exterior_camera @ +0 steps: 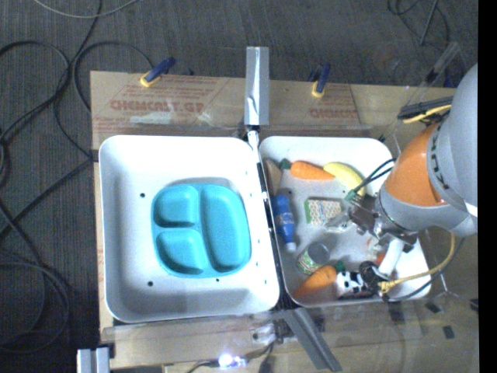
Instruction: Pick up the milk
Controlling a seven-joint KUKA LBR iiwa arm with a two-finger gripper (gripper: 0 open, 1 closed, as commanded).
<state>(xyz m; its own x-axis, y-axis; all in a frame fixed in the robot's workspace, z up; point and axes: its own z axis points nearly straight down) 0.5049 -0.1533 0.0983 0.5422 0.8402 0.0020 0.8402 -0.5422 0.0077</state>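
The milk is a small carton with black and white cow patches. It lies at the front edge of the right bin, just right of a carrot. My gripper hangs over the middle of the right bin, above the right end of a green and white packet. It is well behind the milk and apart from it. Nothing shows held in it.
In the right bin, another carrot and a banana lie at the back. A blue bottle lies along the left wall and a can stands near the front. The left bin holds a blue divided plate.
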